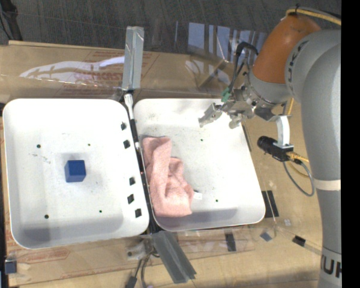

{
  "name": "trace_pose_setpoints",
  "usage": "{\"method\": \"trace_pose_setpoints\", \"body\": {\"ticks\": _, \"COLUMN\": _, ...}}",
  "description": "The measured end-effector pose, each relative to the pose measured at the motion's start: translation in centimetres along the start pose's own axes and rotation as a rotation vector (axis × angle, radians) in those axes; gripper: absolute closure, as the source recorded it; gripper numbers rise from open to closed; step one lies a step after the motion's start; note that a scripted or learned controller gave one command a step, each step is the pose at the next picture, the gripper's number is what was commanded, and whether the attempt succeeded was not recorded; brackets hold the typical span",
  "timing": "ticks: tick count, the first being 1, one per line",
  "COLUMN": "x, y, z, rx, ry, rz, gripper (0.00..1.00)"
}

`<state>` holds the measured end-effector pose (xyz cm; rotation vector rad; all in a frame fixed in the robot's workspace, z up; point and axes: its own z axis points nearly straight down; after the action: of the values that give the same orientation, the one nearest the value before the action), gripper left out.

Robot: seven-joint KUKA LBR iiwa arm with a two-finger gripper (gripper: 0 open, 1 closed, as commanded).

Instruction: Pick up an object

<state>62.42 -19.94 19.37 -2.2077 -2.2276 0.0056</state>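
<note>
bright overhead light; white bins (24, 119) near blown out, glare on clear sheet (66, 71); soft focus, grainy.

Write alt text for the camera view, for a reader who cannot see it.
A grey robot arm's gripper hangs over the right bin's far edge, fingers spread, holding nothing. A crumpled pink cloth lies by that bin's left wall; a blue cube sits in the left bin.

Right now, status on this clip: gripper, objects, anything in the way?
Gripper open, holding nothing, over right bin's far edge. Pink cloth against that bin's left wall. Blue cube in left bin. Nothing between gripper and cloth.
</note>
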Motion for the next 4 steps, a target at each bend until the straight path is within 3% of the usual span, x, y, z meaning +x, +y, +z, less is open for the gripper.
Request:
{"method": "trace_pose_setpoints", "body": {"ticks": 1, "x": 5.8, "y": -6.7, "z": 7.4, "rx": 0.0, "ry": 0.0, "rz": -0.109, "gripper": 0.0}}
{"method": "trace_pose_setpoints", "body": {"ticks": 2, "x": 9.6, "y": -9.8, "z": 10.4, "rx": -0.003, "ry": -0.001, "rz": -0.192, "gripper": 0.0}}
{"method": "trace_pose_setpoints", "body": {"ticks": 3, "x": 9.6, "y": -9.7, "z": 9.5, "rx": -0.002, "ry": -0.002, "rz": -0.197, "gripper": 1.0}}
{"method": "trace_pose_setpoints", "body": {"ticks": 4, "x": 9.6, "y": -9.7, "z": 9.5, "rx": -0.002, "ry": -0.002, "rz": -0.197, "gripper": 0.0}}
